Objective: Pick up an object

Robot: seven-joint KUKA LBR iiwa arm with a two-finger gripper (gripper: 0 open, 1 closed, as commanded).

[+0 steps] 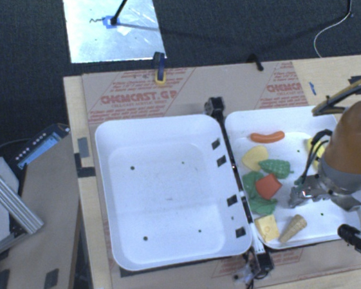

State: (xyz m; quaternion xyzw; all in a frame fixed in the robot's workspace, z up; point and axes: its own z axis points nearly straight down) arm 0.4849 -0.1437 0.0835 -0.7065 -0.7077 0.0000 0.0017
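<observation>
The right bin (294, 116) holds several toy foods. An orange sausage (267, 137) lies near its far side. Below it sit a yellow piece (254, 158), a green leafy piece (275, 166), a red piece (268, 187) and flat green pieces (260, 205). A cheese wedge (266, 228) and a tan cone (292, 227) lie at the near edge. My gripper (298, 196) hangs low over the bin, just right of the red piece and above the cone. The arm partly hides a yellow object (315, 148).
The left bin (166, 187) stands beside the right one, with a black divider with clips (232, 167) between them. Both rest on a cardboard sheet (135, 90). A cable (335, 22) runs at the back right. A metal plate (112, 25) lies beyond the bench.
</observation>
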